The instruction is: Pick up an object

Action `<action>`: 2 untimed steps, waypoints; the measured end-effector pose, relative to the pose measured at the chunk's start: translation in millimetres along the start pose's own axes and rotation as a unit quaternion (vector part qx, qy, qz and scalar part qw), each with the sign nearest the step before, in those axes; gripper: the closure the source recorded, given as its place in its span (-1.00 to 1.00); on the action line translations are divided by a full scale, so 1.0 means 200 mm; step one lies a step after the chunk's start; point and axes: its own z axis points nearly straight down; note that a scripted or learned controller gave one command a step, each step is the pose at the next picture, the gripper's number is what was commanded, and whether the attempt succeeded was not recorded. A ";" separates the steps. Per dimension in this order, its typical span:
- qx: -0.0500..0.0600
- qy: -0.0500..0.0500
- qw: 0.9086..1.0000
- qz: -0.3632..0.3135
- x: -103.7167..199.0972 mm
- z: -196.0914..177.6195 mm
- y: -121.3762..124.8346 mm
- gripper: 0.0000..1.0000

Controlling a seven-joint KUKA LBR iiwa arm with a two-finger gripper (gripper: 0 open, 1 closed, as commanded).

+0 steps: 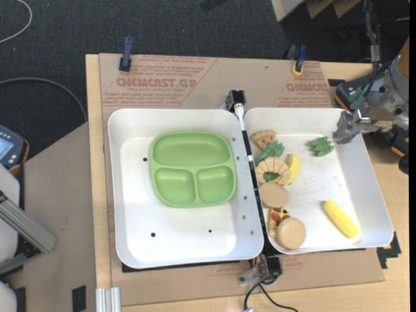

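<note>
The right bin (364,174) holds several toy foods. A green leafy piece (321,146) lies near its far side. A yellow corn cob (341,218) rests at the near right, a banana (294,168) near the middle, and a round brown bun (291,233) at the front. A green vegetable (270,151), a tan piece (263,138), a layered sandwich-like piece (272,171) and a tan disc (273,195) crowd the left side. My gripper (344,132) hangs at the bin's far right edge, just right of the leafy piece, with nothing seen in it.
The left bin (123,174) holds a green three-compartment plate (193,169). A black divider strip (247,155) runs between the bins. Blue (125,52) and yellow-blue (299,60) clamps pin the cardboard at the back. The arm (390,96) comes in from the upper right.
</note>
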 end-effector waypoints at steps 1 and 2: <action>-0.002 -0.002 1.000 0.001 -0.08 -1.03 0.21 1.00; 0.014 0.002 1.000 0.006 -0.37 -0.49 0.07 1.00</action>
